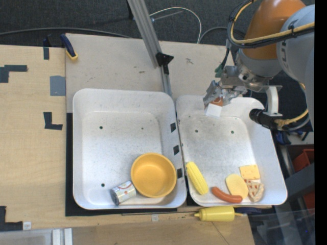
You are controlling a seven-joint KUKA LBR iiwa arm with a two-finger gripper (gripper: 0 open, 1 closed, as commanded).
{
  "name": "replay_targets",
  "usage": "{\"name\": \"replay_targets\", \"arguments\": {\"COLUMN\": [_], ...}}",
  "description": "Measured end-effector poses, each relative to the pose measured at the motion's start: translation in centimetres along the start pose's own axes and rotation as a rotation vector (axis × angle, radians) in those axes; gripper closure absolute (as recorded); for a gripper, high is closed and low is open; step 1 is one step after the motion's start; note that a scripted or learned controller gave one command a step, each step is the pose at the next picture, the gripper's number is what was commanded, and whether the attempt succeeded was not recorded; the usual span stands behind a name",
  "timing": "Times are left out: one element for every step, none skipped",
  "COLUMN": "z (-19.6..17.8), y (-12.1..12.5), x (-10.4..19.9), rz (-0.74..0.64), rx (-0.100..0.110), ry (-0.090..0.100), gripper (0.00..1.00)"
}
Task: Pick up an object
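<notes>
Two white bins (82,137) sit on a tan bench (30,137) above dark carpet (76,9).

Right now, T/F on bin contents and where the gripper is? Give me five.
1. The yellow bowl sits in the left bin. True.
2. The small can stands upright in the right bin. False: it lies on its side in the left bin, beside the bowl.
3. The corn cob lies in the right bin. True.
4. The mustard bottle is inside the right bin. False: it lies outside, along that bin's near edge.
5. The gripper is over the left bin's middle. False: it is at the right bin's far edge.
</notes>
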State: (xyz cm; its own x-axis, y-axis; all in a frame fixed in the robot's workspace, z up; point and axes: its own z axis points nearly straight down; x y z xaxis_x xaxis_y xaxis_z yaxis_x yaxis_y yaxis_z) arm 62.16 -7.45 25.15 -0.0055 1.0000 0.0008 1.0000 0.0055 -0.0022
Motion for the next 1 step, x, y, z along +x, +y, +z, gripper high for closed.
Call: {"name": "replay_targets", "arguments": {"z": [-0.06], "y": [0.10], "x": [4.72], "rz": [-0.001], "rx": [0.000], "ry": [0.000], "gripper": [1.00]}}
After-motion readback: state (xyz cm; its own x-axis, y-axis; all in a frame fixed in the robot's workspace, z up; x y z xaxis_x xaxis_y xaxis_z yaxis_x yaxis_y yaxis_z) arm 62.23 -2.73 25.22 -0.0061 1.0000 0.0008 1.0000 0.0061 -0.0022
